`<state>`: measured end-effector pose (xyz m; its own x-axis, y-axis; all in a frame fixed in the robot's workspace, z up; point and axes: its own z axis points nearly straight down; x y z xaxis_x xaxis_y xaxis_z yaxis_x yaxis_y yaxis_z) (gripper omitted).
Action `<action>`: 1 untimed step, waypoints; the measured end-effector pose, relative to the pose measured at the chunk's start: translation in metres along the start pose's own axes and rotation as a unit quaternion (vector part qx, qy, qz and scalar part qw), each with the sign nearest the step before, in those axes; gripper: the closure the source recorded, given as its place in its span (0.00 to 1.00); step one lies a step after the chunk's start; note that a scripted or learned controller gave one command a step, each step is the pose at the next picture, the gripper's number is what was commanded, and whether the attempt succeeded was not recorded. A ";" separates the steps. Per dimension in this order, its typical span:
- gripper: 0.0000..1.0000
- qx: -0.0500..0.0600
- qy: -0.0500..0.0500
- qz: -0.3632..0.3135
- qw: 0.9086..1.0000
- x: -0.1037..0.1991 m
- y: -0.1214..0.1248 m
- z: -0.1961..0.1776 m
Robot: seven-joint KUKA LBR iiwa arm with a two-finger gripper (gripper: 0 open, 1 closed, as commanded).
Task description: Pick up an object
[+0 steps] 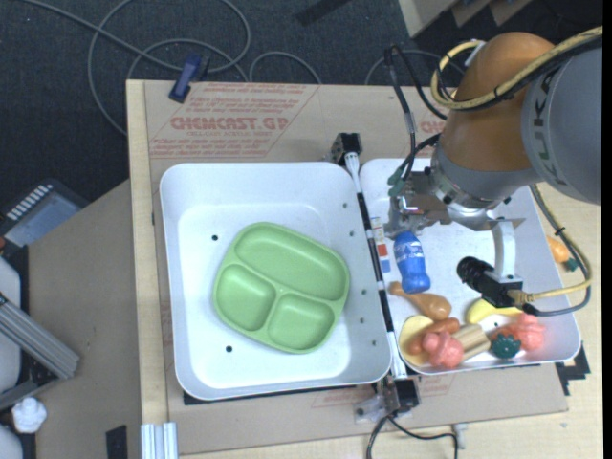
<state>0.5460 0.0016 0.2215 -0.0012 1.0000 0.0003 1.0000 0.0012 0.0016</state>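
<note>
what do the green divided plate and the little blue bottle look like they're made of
Green divided plate: likely molded plastic, matte; uniform colour, soft rounded compartment ridges. Blue bottle: probably plastic, slightly glossy; pale highlights on its body, though too small to be sure.

Blue bottle [411, 262] upright-ish, right bin's left edge.

Two white bins [182, 256], one green divided plate [279, 286], one blue bottle [411, 261], and a heap of toy foods [469, 335] too jumbled to count.

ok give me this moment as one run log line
hand: over right bin, above blue bottle | left bin: green tray | grasp: unconfirmed
</note>
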 end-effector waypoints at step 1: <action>1.00 -0.001 0.000 0.000 1.000 0.000 0.000 -0.010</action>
<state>0.5464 0.0013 0.2312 -0.0007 1.0000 -0.0005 1.0000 0.0007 0.0034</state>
